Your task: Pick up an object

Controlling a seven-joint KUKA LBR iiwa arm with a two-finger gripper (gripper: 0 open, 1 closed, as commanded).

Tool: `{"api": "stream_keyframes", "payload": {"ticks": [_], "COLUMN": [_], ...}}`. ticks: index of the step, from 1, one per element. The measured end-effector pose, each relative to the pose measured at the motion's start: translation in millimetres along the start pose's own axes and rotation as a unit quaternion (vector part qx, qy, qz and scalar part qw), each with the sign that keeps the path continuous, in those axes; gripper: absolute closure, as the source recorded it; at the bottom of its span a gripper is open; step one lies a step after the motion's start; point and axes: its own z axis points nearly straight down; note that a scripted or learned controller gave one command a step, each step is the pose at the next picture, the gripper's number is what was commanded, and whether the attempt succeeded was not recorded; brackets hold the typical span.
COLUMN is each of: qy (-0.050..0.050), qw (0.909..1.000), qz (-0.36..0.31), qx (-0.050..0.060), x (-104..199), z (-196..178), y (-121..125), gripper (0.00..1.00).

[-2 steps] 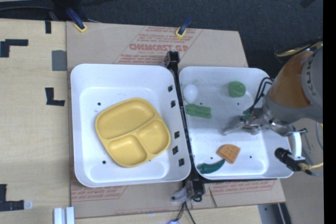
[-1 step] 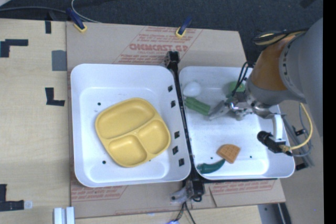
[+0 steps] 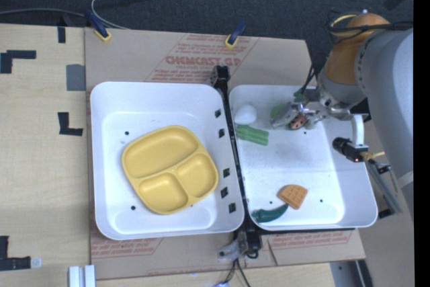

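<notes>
One fixed camera looks down at a slant from above the bench (image 3: 40, 97); both bins (image 3: 101, 144) in frame

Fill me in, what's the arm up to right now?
The arm reaches in from the right with its gripper low over the far side of the right bin, close to a green piece. Whether it holds anything cannot be told. A white lump and a green block lie to its left; a waffle and a dark green pepper sit near the front. The left bin holds a yellow tray.
</notes>
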Motion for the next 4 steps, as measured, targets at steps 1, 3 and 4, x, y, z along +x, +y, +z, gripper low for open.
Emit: {"api": "stream_keyframes", "payload": {"ticks": [1,3,4], "qy": [-0.001,0.005,0.006], "qw": [0.9999,0.9999,0.9996], "qz": [0.004,0.002,0.0], "qx": [0.014,0.014,0.028], "x": [25.2,69.2,68.6], "z": [3.4,3.0,-5.0], "y": [20.6,22.4,17.4], "gripper": [0.0,0.0,1.0]}}
